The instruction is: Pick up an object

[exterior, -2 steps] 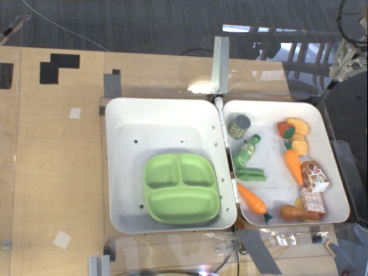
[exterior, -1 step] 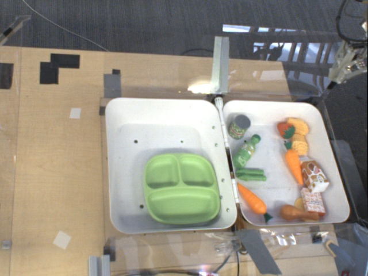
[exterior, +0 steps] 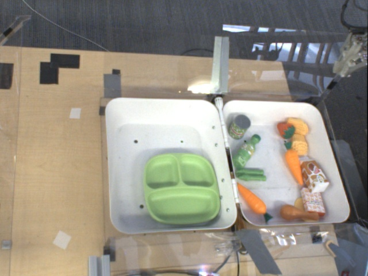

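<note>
Overhead, slant view. Gripper (exterior: 352, 56) sits beyond the right bin's (exterior: 269, 148) far right corner, outside its rim, over the bench edge. It is pale and blurred, so I cannot tell whether it is released or clenched. Nothing is seen in its grasp.

All candidate objects lie inside the right bin:
- Small can (exterior: 239, 125) at the bin's far left corner, close to the left wall.
- Green bottle (exterior: 247, 149) just nearer than the can, tilted, along the same wall.
- Green pod (exterior: 250, 175) lying flat, nearer again, just beside the bottle's base.
- Orange carrot (exterior: 252, 198) in the bin's near left corner, lying at a slant.
- Yellow corn piece (exterior: 299, 127) with a red item (exterior: 284, 129) touching it, at the bin's far right.
- Second carrot (exterior: 294, 165) right of the bin's middle, pointing nearward.
- Printed carton (exterior: 314, 178) against the bin's right side, touching the second carrot.
- Brown sausage-like piece (exterior: 296, 213) at the bin's near right wall.

Left bin (exterior: 123, 131) adjoins the right bin's left wall and holds a green divided plate (exterior: 181, 188).
</note>
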`<control>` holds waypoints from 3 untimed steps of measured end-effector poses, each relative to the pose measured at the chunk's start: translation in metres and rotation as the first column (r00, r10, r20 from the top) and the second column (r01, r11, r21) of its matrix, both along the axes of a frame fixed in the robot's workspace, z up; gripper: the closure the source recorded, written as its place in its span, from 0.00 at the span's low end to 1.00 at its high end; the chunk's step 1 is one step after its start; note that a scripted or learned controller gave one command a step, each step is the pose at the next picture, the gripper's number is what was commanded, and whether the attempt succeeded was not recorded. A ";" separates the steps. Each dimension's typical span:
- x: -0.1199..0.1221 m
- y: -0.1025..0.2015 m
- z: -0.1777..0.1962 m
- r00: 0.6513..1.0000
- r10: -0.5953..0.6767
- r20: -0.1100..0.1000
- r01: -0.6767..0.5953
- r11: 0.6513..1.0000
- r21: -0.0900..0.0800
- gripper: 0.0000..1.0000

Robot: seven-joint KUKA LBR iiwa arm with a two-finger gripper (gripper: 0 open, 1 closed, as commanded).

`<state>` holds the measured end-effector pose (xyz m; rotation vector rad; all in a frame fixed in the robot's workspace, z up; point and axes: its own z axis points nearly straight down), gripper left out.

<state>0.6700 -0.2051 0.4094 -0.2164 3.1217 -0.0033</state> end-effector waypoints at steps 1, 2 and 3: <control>0.000 0.000 -0.011 0.999 -0.043 0.001 0.043 0.999 0.000 1.00; 0.000 0.000 -0.016 0.995 -0.104 0.001 0.104 0.995 0.001 1.00; 0.000 0.000 -0.021 0.987 -0.163 0.001 0.163 0.987 0.002 1.00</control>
